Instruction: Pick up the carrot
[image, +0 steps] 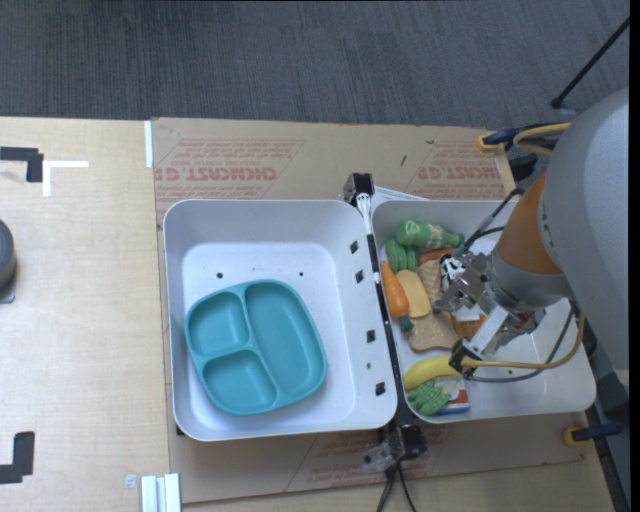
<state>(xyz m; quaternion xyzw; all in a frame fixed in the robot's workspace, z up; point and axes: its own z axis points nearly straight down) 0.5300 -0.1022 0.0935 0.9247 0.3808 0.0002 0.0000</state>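
Carrot (393, 290) is in the right bin (560, 395), tight against its left wall, about halfway between the far and near edges. A yellow-orange piece (416, 293) touches its right side, a green pepper (403, 256) sits just beyond its far end, and a bread slice (432, 335) lies near its near end.

Long axis runs far-to-near along that wall, with the near end slanted slightly toward the bin's middle. The far end looks narrower, so read that as the tip, but you can't be sure at this resolution.

Handling, as a judgement: toy food, so light, stiff and smooth, likely to slip or roll under a loose pinch. Not fragile. Take it mid-length, closing across the short axis. The wall side leaves little room, so expect a tight fit there.

Pincer (462, 292) hangs over the bin's middle, near the carrot and not on it. You can't tell how far open it is, or whether it has anything.
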